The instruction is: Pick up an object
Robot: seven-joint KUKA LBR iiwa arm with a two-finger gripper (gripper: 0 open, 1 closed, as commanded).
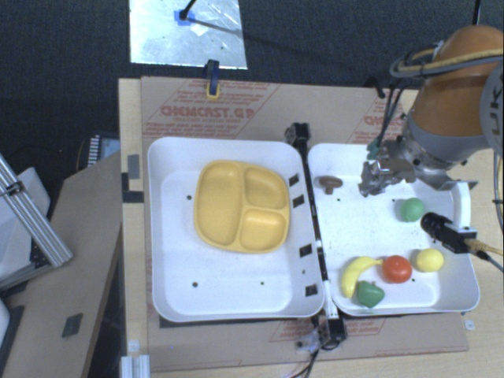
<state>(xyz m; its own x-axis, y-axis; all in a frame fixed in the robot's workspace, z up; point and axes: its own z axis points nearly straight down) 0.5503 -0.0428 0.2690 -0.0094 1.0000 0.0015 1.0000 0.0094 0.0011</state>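
Note:
My gripper [373, 181] hangs over the upper middle of the right bin [346, 235], pointing down, with nothing visibly held. A small brown mushroom-shaped piece [329, 183] lies just to its left. A green round fruit [410, 209] sits to its lower right. Along the bin's front lie a yellow banana [356, 272], a green pepper [368, 294], a red tomato [397, 268] and a yellow lemon [430, 260].
The left bin [169, 235] holds a yellow divided plate [240, 205]. A black divider [309, 211] runs between the two bins. The arm's grey and orange body [457, 85] reaches in from the upper right.

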